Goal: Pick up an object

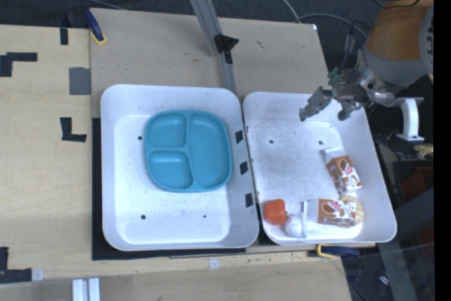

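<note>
My gripper hangs over the far edge of the right bin, fingers spread apart with nothing between them. Well below it, along the bin's right side, lies a brown and white snack packet. A second similar packet rests near the front right corner. Beside that, at the front, sit a small orange-red object and a small white object. None of these touches the gripper.
The left bin holds a blue divided plate. A grey metal pole slants across the bench behind the bins. The arm's orange band is at the upper right.
</note>
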### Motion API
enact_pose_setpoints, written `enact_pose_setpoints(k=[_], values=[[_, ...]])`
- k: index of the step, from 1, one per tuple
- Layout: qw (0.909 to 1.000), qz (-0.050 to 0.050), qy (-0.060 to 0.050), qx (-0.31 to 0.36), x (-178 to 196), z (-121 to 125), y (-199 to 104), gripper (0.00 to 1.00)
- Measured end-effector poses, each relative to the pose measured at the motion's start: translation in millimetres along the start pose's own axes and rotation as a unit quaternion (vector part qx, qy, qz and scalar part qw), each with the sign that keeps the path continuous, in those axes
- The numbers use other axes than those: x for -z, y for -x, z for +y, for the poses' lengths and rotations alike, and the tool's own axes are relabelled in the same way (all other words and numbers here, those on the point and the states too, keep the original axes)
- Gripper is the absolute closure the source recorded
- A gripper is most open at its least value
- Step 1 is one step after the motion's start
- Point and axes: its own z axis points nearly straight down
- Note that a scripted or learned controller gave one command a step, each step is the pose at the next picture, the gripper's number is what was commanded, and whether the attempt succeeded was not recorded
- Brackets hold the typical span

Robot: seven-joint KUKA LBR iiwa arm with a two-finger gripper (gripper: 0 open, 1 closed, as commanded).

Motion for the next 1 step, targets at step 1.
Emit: enact_pose_setpoints(k=[1], values=[[1.0, 0.0, 0.0, 0.0, 0.1, 0.0, 0.0, 0.0]])
